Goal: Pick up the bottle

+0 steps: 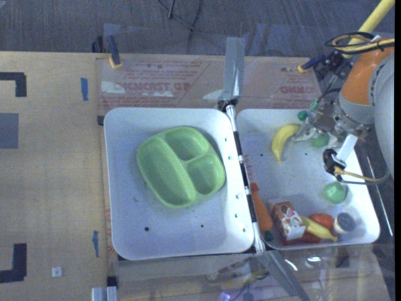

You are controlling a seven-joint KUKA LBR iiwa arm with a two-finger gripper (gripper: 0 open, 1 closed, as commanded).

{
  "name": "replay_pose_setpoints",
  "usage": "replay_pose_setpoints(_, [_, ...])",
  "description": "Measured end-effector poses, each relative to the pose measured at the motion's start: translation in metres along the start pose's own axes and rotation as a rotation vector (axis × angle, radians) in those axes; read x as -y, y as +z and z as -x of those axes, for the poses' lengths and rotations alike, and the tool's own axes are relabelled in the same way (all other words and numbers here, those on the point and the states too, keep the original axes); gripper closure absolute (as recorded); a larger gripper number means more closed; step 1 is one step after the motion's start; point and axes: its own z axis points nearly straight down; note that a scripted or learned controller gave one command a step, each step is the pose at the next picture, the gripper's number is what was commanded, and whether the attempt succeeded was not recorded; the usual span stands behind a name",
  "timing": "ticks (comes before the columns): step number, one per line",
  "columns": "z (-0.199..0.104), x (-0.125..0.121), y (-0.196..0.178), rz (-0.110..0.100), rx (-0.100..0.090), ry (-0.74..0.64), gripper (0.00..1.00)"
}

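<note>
Gripper (315,130) hangs low over the upper right part of the right bin (374,219), at the end of the grey arm whose orange band (363,83) sits near the frame's right edge. Cables and the wrist housing clutter it, so I cannot tell how far apart it stands or whether it has hold of anything. The bottle (320,140), as far as it can be made out, is the pale green, see-through body lying directly beneath the gripper, with a small teal cap poking out toward the upper left. Most of it is covered by the gripper, so its shape is hard to read. A banana (283,140) lies just left of it, curving down toward the bin's middle, and open white floor runs between the banana and the divider (241,168) where the two bins meet. Below the gripper a yellow cable (360,177) loops across toward the bin's right wall, and a round green fruit (335,193) sits near that wall. The bin's lower edge is crowded: a carrot (262,212) along the divider, a small carton (288,220), a red tomato (321,219) and a grey-topped round thing (344,221). In the left bin (125,168) a green divided plate (182,165) fills the centre, with bare floor around it.
</note>
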Motion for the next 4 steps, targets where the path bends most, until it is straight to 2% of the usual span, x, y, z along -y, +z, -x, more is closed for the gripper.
replay_pose_setpoints(1, [-0.005,-0.019,0.001,-0.029,-0.001,-0.022,0.00])
replay_pose_setpoints(2, [0.000,-0.022,-0.009,-0.017,0.010,-0.020,1.00])
replay_pose_setpoints(3, [-0.044,-0.001,0.001,-0.010,0.017,0.083,1.00])
replay_pose_setpoints(4, [-0.002,-0.019,0.002,-0.028,0.005,0.109,1.00])
